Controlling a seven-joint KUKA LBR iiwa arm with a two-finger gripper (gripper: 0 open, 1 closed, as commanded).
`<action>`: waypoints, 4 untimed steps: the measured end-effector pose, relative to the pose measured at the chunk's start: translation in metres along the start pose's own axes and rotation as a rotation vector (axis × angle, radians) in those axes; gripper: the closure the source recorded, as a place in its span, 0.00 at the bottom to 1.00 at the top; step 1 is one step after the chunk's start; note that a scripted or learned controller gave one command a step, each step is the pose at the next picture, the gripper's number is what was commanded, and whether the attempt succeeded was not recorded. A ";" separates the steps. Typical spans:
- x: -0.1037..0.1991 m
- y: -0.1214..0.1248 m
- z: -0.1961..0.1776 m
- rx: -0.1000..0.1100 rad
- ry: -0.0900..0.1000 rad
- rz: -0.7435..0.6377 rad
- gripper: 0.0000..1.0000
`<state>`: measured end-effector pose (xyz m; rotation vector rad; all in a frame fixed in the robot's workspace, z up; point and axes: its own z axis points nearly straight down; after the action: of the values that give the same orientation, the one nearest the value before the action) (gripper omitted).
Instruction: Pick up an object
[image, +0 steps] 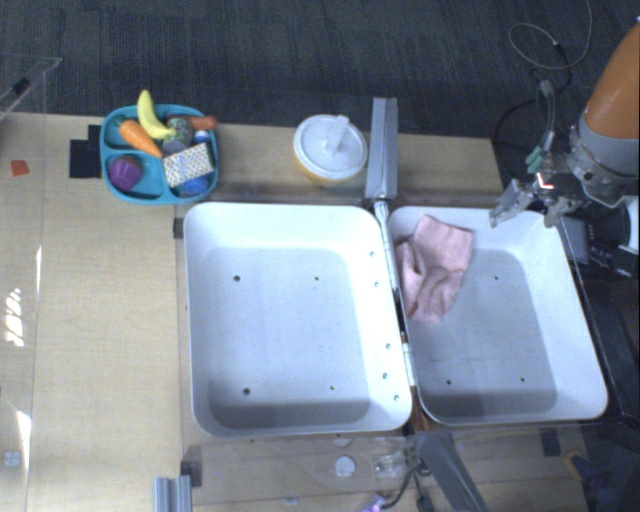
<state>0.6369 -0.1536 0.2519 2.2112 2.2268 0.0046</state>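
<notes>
The gripper (528, 206) hangs over the far right corner of the right shallow white bin (560, 400), its two fingers (507, 204) spread apart with nothing between them. The crumpled pink cloth (434, 266) lies in that bin, against its left wall, well apart from the fingers.

No text, label, brand, number or sign can be read on anything here.
</notes>
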 end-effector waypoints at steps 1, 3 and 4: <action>0.024 0.033 0.137 -0.001 0.000 -0.330 0.00; 0.027 0.033 0.156 0.004 -0.006 -0.359 0.00; 0.038 0.030 0.159 0.008 -0.023 -0.410 0.00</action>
<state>0.6677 -0.1155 0.0934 1.7052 2.6205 -0.0305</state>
